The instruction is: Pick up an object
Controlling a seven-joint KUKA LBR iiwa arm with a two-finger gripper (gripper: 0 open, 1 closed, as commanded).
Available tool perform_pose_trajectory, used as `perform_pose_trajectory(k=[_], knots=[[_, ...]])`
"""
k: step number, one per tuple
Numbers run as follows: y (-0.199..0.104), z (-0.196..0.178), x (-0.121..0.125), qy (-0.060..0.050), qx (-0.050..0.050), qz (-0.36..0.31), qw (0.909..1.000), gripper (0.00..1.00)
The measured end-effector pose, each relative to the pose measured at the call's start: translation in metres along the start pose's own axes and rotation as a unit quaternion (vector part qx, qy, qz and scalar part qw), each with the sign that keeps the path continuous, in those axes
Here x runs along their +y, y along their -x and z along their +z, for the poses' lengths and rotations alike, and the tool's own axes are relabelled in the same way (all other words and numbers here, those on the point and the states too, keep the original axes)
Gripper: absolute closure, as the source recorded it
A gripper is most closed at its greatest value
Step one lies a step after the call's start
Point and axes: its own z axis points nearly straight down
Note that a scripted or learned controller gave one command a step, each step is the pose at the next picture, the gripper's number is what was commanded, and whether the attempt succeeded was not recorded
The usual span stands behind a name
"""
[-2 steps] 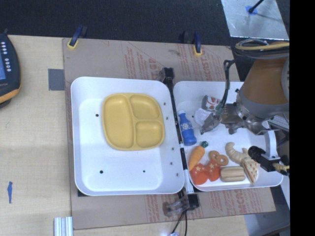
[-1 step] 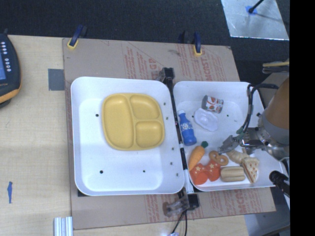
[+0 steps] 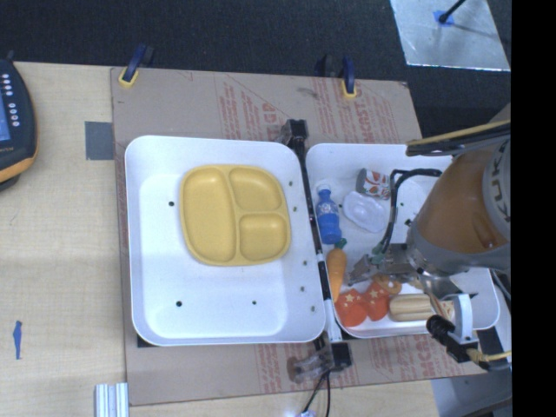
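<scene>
Light wood bench (image 3: 61, 259) w/ brown cardboard sheet (image 3: 252, 102) clamped at far edge by blue/yellow clips (image 3: 133, 66), grey tape patch (image 3: 99, 140) left of it, dark carpet floor (image 3: 217, 16) behind, pale floor panel (image 3: 443, 20) top right.

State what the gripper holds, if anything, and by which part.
Cannot be told. The gripper sits low in the right bin over the toy food; nothing shows between its fingers.

Left of the gripper (image 3: 388, 272), a yellow divided plate (image 3: 234, 214) sits in the white left bin (image 3: 156, 307). Nearer it lie a blue bottle (image 3: 328, 220), an orange carrot (image 3: 335, 276) and red tomato pieces (image 3: 362, 304) just below.
</scene>
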Motion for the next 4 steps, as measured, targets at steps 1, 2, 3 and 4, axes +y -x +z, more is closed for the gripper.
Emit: perform_pose_trajectory(k=[1,2,3,4], knots=[[0.001,-0.013,-0.001,-0.001,0.0,0.001,1.0,1.0],[0.001,-0.012,-0.001,-0.001,0.0,0.001,1.0,0.0],[0.112,-0.069,0.025,0.003,-0.003,0.005,1.0,0.0],[0.079,-0.022,0.132,0.001,0.002,-0.002,1.0,0.0]])
